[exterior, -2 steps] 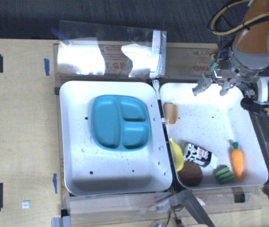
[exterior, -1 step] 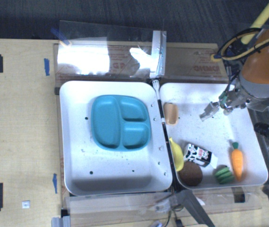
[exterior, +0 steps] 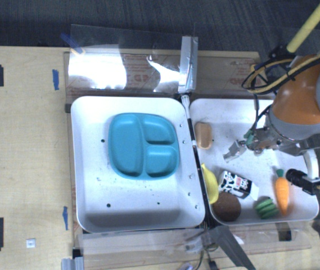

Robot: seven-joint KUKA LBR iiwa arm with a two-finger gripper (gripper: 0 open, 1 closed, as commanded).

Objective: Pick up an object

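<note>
My gripper (exterior: 239, 147) hangs over the middle of the right bin (exterior: 227, 114), on a grey arm with an orange band (exterior: 297, 103) reaching in from the right. It sits above bare bin floor, apart from every object. A tan bread-like piece (exterior: 203, 134) lies to its left by the bin wall. Below it are a yellow banana (exterior: 210, 184), a black-and-white carton (exterior: 236, 185) and a brown round fruit (exterior: 226, 206). A green item (exterior: 266, 207) and an orange carrot (exterior: 282, 193) lie at the bin's lower right.
The left bin (exterior: 86, 167) holds a blue divided plate (exterior: 144, 145). A clear plastic sheet (exterior: 123, 69) and a metal bracket (exterior: 188, 63) stand behind the bins. Yellow and black cables (exterior: 266, 66) loop near the arm. A black part (exterior: 298, 179) juts out beside the carrot.
</note>
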